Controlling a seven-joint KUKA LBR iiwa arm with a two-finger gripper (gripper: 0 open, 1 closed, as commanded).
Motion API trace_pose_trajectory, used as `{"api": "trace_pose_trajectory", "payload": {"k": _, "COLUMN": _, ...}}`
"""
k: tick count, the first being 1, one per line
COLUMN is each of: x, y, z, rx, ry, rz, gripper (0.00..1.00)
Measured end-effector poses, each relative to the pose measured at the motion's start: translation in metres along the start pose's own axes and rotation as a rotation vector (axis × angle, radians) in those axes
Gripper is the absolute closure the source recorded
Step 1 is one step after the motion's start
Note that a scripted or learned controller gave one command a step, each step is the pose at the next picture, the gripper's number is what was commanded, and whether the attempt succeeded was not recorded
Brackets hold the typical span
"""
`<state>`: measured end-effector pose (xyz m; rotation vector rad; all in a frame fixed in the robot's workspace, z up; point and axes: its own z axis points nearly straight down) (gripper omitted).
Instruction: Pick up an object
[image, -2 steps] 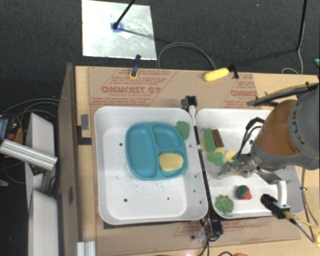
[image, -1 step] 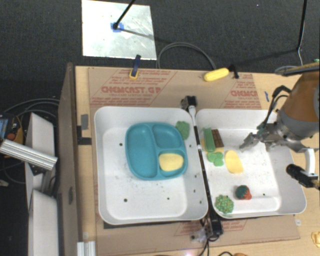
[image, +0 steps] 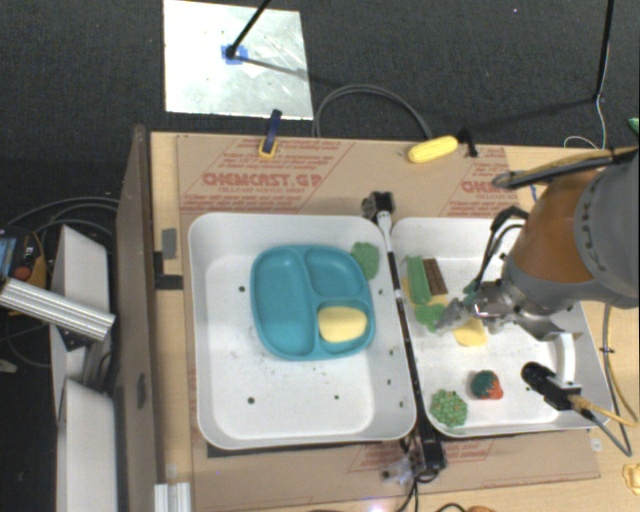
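Camera view: the gripper (image: 462, 312) is being held low in the right bin (image: 580, 330), beside a yellow object (image: 471, 335); its opening cannot be told.

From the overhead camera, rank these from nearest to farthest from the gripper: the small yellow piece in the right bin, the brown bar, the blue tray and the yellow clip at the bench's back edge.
1. Small yellow piece, just beside the gripper in the right bin.
2. Brown bar, same bin, toward its back-left.
3. Blue tray, in the left bin.
4. Yellow clip, at the bench's back edge.
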<state>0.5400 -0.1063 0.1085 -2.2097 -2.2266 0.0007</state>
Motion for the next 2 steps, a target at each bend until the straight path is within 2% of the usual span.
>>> {"api": "trace_pose_trajectory", "payload": {"k": 1, "x": -0.016, "y": -0.049, "z": 0.018, "rx": 0.000, "ry": -0.002, "rz": 0.009, "gripper": 0.00}}
{"api": "trace_pose_trajectory", "payload": {"k": 2, "x": -0.063, "y": 0.024, "z": 0.023, "rx": -0.012, "ry": -0.008, "rz": 0.004, "gripper": 0.00}}
